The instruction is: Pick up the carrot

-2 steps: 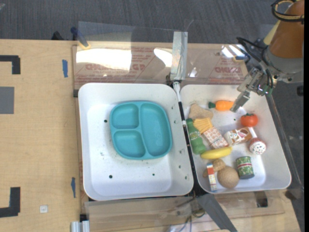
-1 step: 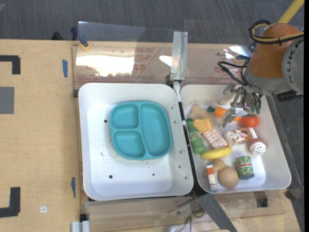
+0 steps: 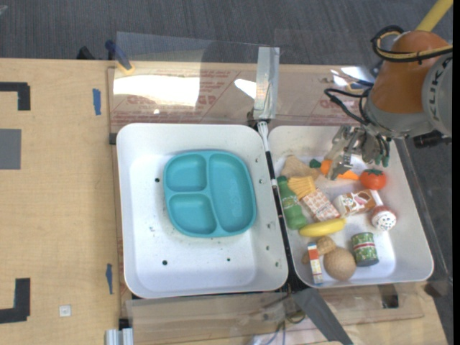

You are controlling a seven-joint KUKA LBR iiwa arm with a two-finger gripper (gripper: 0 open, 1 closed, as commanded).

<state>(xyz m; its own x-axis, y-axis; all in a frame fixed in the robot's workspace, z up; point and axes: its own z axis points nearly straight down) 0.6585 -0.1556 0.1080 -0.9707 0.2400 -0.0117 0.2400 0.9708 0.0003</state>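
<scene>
Plywood bench (image 3: 50,214) carries two shallow white plastic bins side by side. The left white bin (image 3: 144,264) holds a turquoise three-compartment plastic plate (image 3: 210,192) near its middle. The right white bin (image 3: 413,254) is crowded with toy food. The grey arm with the orange band (image 3: 406,77) reaches in from the right and hangs over the far part of that bin. Its metal two-finger end effector (image 3: 352,152) points down toward the small orange carrot (image 3: 336,169), which lies in the upper middle of the right bin, just beside a red-orange tomato (image 3: 372,180). The fingers blur into the clutter beneath them, so I cannot tell whether they are parted or closed, nor whether they touch the carrot. Nearer the front lie a yellow plastic banana (image 3: 322,228), a brown round potato-like piece (image 3: 339,264), a small green-labelled can (image 3: 364,249), and a yellow corn cob (image 3: 302,186) next to a green bottle-shaped toy (image 3: 289,201).
</scene>
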